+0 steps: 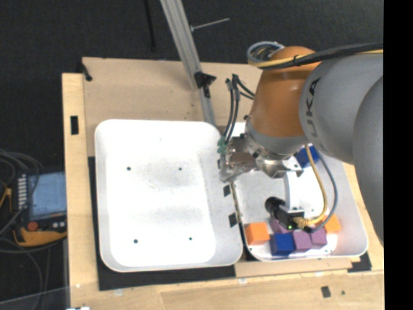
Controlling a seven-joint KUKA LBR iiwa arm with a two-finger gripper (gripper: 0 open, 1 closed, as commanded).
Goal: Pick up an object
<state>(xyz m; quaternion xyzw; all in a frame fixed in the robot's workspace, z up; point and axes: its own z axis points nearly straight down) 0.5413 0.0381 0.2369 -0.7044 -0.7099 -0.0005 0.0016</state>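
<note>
Single fixed camera, mounted above the tabletop (74,173), looking down at a slant. Both white bins fall within frame: left bin (161,192) fully visible, right bin (352,237) partly behind the arm (335,102).

This is a robotics lab or test cell. A plywood bench (74,173) stands on dark flooring, bearing two shallow white bins (161,192) side by side. At the right of the frame looms a grey industrial arm (348,89) with an orange band. A teach pendant (42,202) (cables trailing) lies at the left edge.
</note>
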